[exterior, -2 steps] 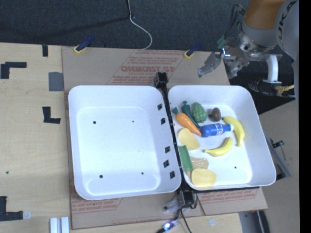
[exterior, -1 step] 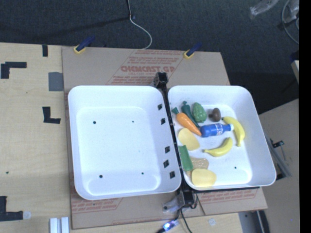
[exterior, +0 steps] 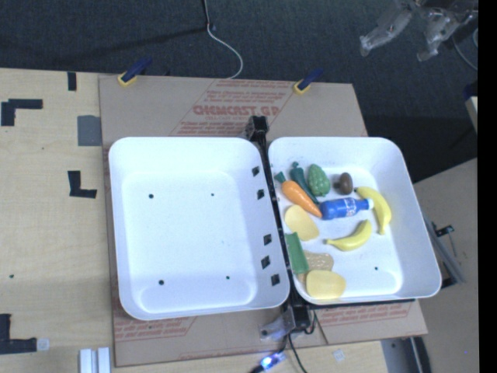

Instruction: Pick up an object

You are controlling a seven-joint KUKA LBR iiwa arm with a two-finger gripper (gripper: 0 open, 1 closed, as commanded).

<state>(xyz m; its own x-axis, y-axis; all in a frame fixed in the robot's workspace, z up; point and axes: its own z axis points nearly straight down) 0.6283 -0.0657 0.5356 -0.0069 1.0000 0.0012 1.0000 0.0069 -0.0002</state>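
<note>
Pre-grasp: gripper [exterior: 404, 33] sits far-right, well above right bin [exterior: 404, 282], fingers apart, holding nothing. Next: descend onto one item, e.g. the blue bottle [exterior: 343, 207].

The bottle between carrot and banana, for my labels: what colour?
Blue bottle with a white cap, in the camera view.

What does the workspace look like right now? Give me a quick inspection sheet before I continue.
Surface: cardboard sheet under two white bins.
Job's things: right bin holds carrot, blue bottle, two bananas, green and yellow toy foods.
Clutter: left bin, nothing seen inside.
Grippers: gripper raised beyond the bins at top right, holding nothing visible.
Cables: white cable at top.
Surroundings: dark floor.
</note>
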